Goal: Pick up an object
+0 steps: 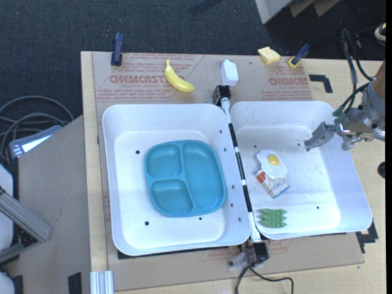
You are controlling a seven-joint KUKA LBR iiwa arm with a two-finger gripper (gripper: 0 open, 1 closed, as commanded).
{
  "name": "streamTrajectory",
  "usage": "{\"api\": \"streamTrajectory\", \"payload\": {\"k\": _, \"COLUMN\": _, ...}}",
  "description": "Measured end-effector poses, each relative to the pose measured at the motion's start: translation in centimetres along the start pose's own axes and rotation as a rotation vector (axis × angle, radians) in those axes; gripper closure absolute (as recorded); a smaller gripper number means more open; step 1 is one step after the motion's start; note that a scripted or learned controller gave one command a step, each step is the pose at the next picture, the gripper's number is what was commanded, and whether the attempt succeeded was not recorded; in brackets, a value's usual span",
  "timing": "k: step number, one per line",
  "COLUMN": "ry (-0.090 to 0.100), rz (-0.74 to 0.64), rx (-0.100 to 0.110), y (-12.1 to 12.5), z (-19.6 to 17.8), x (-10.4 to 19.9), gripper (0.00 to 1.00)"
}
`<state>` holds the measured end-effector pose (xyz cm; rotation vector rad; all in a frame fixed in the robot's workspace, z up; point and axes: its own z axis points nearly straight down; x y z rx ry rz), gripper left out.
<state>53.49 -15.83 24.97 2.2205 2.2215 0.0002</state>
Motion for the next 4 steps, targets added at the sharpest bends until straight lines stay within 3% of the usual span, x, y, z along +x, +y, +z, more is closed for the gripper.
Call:
{"api": "streamTrajectory", "payload": {"k": 1, "ry": 0.002, "rz": -0.001, "rx": 0.003, "y": 2.4, "z": 9.2, "x": 6.5, "gripper": 0.0}}
{"api": "streamTrajectory", "payload": {"k": 2, "ry": 0.001, "rz": 0.001, "rx": 0.002, "y": 2.8, "z": 16.5, "x": 5.5, "gripper": 0.0}}
{"api": "streamTrajectory", "payload": {"k": 3, "ry": 0.0, "rz": 0.001, "rx": -0.001, "y": 2.9, "z": 15.5, "x": 5.5, "gripper": 1.0}}
{"api": "streamTrajectory", "payload": {"k": 4, "ry": 0.001, "rz": -0.001, "rx": 0.0, "y": 2.9, "z": 6.5, "x": 13.3, "gripper": 1.0}}
